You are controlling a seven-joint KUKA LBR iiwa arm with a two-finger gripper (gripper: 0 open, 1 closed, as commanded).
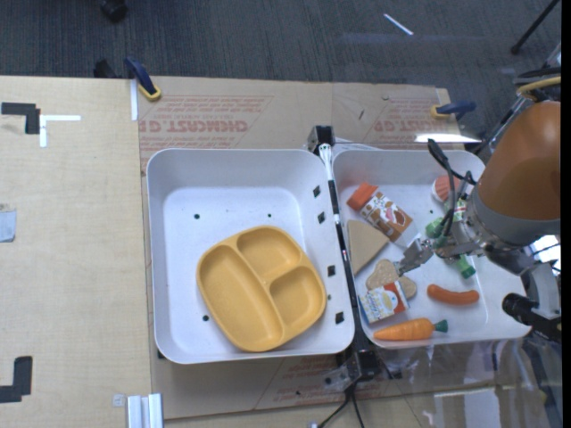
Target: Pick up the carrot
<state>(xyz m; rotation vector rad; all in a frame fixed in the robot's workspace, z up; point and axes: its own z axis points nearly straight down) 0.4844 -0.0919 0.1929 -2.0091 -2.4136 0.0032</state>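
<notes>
Carrot (406, 330) lies flat along the right bin's (500, 326) near rim, green tip at three o'clock. Hot dog (453, 295) sits just up at one o'clock. The gripper (416, 257) hangs at twelve; jaws' state cannot be told. Best approach: drop straight, straddle the carrot's middle crosswise.
</notes>
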